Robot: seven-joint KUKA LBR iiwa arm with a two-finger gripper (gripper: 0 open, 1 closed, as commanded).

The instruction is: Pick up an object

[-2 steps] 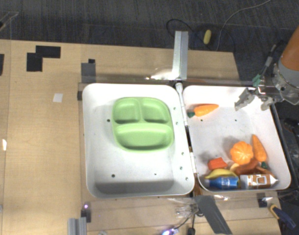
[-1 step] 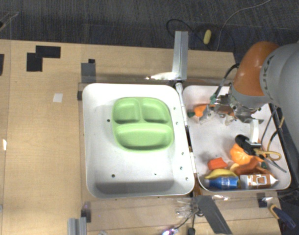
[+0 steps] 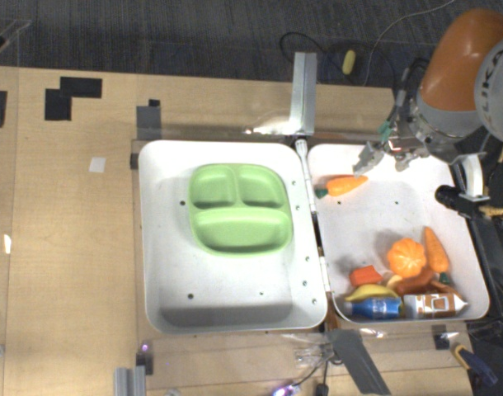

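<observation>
My gripper [image 3: 384, 156] hangs over the back of the right bin [image 3: 474, 258], its two fingers spread open with nothing between them. A small carrot [image 3: 346, 186] lies on the bin floor just below and left of the left fingertip [image 3: 366, 160], apart from it. At the bin's front corner sits a pile: an orange fruit [image 3: 406, 256], a second carrot [image 3: 437, 250], a red piece [image 3: 365, 275], a banana [image 3: 373, 291], a blue can [image 3: 375, 308] and a white carton [image 3: 434, 305].
The left bin [image 3: 165, 246] holds a green divided plate [image 3: 239, 207]. A metal post [image 3: 304, 89] stands behind the wall between the bins. The arm's orange band [image 3: 459, 60] and cables lie at the right.
</observation>
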